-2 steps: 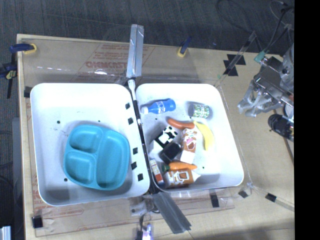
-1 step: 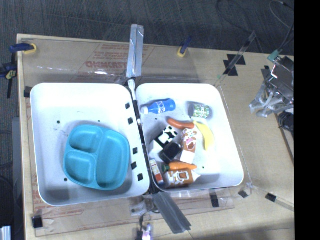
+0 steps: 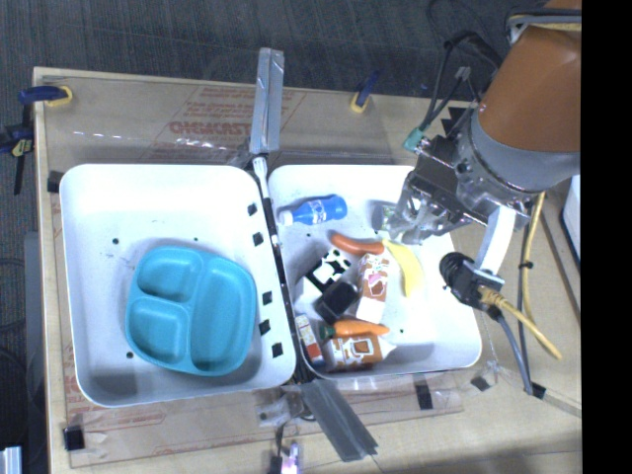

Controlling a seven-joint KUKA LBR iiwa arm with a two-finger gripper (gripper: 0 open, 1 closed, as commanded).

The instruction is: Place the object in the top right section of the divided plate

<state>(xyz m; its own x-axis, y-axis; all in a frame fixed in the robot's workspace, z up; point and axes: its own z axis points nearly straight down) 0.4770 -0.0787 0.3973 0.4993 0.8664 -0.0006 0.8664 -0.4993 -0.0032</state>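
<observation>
Turquoise divided plate (image 3: 193, 309) lies in the left bin (image 3: 89, 225). The pincer (image 3: 413, 220) hovers over the right bin (image 3: 444, 339), near the banana (image 3: 405, 267); its opening is indiscernible.
</observation>
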